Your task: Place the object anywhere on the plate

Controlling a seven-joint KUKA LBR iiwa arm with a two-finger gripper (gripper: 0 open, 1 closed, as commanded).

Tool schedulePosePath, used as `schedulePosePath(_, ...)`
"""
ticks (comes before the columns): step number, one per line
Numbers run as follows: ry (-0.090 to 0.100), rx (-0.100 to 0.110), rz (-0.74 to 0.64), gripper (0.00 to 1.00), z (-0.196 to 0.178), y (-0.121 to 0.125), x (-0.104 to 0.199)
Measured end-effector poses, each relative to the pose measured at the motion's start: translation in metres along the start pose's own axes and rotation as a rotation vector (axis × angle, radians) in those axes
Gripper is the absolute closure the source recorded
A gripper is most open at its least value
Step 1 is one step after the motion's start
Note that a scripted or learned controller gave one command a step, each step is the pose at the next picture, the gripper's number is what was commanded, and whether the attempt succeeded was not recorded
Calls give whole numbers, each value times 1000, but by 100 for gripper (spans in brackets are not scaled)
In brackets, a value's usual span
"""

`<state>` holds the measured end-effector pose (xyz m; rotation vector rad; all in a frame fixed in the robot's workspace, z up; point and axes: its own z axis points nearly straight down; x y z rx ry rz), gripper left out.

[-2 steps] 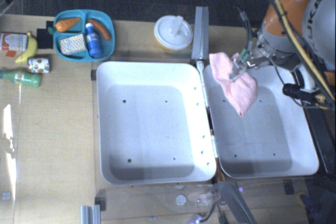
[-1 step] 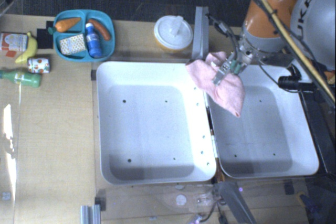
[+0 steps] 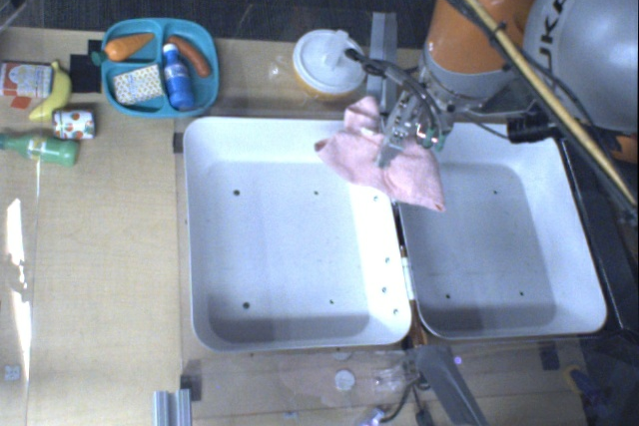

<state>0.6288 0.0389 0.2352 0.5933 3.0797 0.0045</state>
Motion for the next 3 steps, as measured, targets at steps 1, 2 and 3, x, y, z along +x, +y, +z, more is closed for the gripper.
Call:
schedulePosePath(1,-1,-1,-379,100,12,38,27)
schedulePosePath(2,1,-1,-383,100,10,80,58)
schedulePosePath(3,0,-1,-382,0,10,80,58)
